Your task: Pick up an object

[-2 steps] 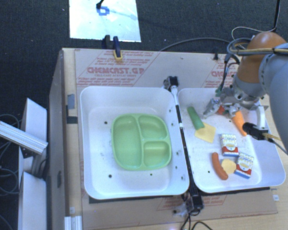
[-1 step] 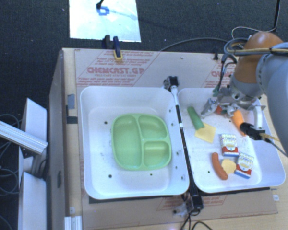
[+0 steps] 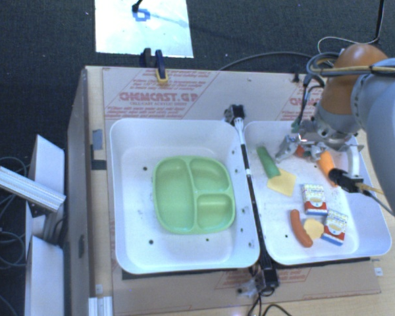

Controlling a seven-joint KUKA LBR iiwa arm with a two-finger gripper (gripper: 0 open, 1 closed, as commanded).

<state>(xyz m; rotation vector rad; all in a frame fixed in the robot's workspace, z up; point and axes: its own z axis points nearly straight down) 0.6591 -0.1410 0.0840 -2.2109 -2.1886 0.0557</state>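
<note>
Dark carpet surrounds the bench (image 3: 184, 87), where we see a glossy left bin (image 3: 128, 242) cradling a green compartment plate (image 3: 193, 195). Over the right bin (image 3: 375, 239), the gripper (image 3: 301, 145) hangs near an orange carrot (image 3: 326, 163); we cannot tell its state. Small boxes (image 3: 314, 199) lie well apart.

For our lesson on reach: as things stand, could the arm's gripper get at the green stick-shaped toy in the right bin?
Probably yes. The green stick lies uncovered near the right bin's left wall, touching only a yellow wedge at its lower end. The gripper hangs close beside it, with nothing between them.
</note>
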